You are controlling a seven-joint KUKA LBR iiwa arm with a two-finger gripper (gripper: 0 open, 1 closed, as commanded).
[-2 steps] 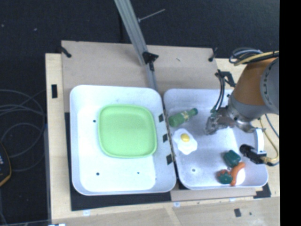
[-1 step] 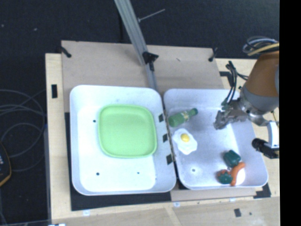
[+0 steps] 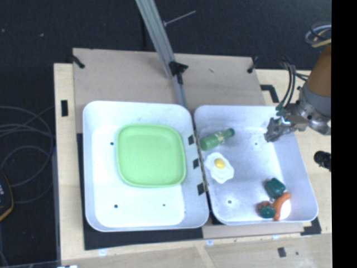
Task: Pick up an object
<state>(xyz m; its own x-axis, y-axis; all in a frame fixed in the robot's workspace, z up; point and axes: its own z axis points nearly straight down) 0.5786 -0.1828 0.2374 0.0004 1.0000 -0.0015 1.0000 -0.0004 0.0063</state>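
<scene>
The right bin (image 3: 245,121) holds a green bottle (image 3: 216,139) lying on its side near the left wall, a fried-egg toy (image 3: 220,168) just below it, and in the near right corner a dark green piece (image 3: 274,187) beside an orange-and-white carrot-like toy (image 3: 279,206). My gripper (image 3: 274,130) hangs over the bin's upper right edge, well right of the bottle and above the corner toys. Nothing shows between its tips.
The left bin (image 3: 100,149) carries a light green square plate (image 3: 151,154). A grey metal pole (image 3: 159,35) slants from the top down to the seam between the bins. Black cables (image 3: 290,88) trail beside the arm at the right.
</scene>
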